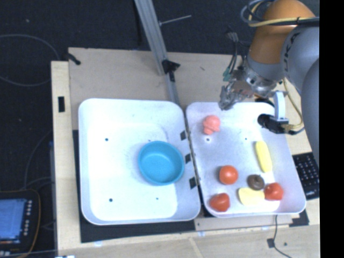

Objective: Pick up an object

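— Honestly, what could fail here?
— The gripper (226,102) hovers over the right bin's (236,117) far rim; whether it is released or clenched, one cannot tell. The pink object (211,124) sits just beside it, rounded, likely to roll away.
— And the surroundings?
— Smooth white bins on a wooden bench (118,74), dark floor (54,15) beyond.

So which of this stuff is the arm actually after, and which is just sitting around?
Part of the job (pickable things in the right bin, plus the gripper):
pink object
yellow piece
three red balls
brown object

Just lying about:
blue bowl in the left bin
keyboard
metal post
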